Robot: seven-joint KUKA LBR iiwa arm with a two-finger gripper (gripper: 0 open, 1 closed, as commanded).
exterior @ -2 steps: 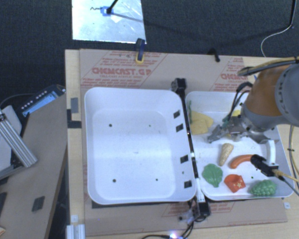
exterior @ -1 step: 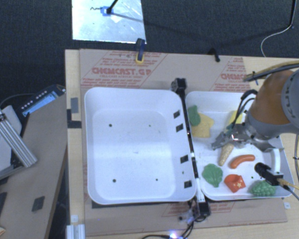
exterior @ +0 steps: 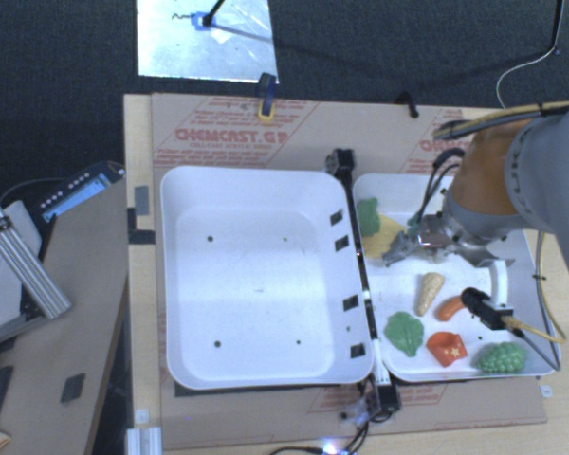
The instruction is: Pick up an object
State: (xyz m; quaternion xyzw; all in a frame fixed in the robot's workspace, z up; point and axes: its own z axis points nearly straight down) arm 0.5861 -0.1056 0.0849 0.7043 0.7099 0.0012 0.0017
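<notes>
Nearest along the front of the right bin [exterior: 526,373] sit a bumpy green broccoli piece [exterior: 502,356], a red pepper [exterior: 446,348] and a leafy green piece [exterior: 405,333]. Just behind them lie a pale corn cob [exterior: 429,293], tilted, and a small orange-red piece [exterior: 449,307]. Farther back, a yellow piece [exterior: 387,232] rests beside a dark green one [exterior: 368,216] near the divider. Over that yellow piece hovers the gripper [exterior: 398,248]; whether its fingers are open or closed, I cannot tell. Its grey arm [exterior: 536,183] slants in from the right. Beside it, the left bin [exterior: 185,192] shares the worktop [exterior: 294,126].
</notes>
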